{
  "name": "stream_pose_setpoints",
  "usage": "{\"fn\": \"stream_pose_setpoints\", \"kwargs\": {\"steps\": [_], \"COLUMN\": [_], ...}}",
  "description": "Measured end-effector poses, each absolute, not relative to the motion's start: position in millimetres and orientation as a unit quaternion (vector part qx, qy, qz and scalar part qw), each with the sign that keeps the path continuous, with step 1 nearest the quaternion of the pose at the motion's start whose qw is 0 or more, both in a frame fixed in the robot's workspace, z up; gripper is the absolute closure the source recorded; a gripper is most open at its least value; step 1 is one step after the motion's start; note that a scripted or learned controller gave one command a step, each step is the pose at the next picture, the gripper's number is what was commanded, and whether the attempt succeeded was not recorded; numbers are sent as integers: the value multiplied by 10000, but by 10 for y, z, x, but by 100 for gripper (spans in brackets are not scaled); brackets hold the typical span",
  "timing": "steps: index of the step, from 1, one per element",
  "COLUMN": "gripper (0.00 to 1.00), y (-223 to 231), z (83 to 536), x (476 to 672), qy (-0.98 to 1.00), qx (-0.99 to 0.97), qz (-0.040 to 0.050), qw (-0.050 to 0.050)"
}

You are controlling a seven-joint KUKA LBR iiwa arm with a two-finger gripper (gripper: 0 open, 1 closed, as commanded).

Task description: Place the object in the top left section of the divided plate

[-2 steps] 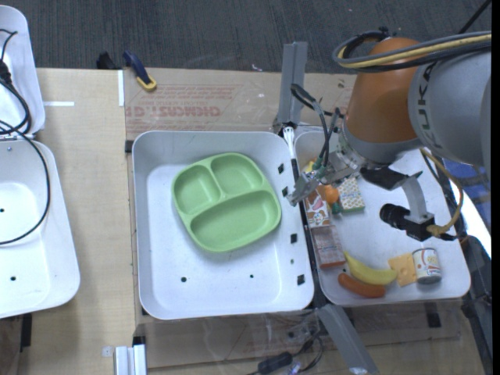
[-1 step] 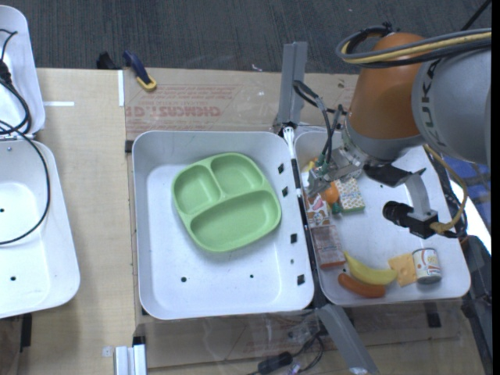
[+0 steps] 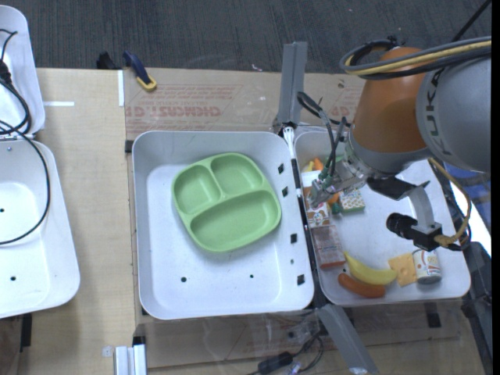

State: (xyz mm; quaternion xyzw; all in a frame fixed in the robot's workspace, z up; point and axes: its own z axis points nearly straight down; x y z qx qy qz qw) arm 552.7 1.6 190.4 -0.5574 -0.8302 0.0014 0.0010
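The claw [image 3: 322, 187] hangs low over the right bin's [image 3: 453, 283] clutter (its state cannot be told), while the green divided plate [image 3: 226, 201] lies well left, in the neighbouring bin [image 3: 156, 272]

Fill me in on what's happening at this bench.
The grey and orange arm reaches over the right bin, its claw low among small food items near that bin's left edge. A banana lies nearer the front. The green divided plate sits in the left bin, nothing on it yet.
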Motion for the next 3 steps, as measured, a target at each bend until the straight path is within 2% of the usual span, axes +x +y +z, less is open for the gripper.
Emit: {"fn": "stream_pose_setpoints", "kwargs": {"steps": [1, 2, 3], "gripper": [100, 100, 100], "y": [751, 1404, 1906], "z": [1909, 1991, 2319], "x": [5572, 5913, 5476], "qy": [-8680, -8215, -7936], "qx": [-4965, -5701, -6085], "qz": [9, 12, 17], "qw": [2, -2, 2]}}
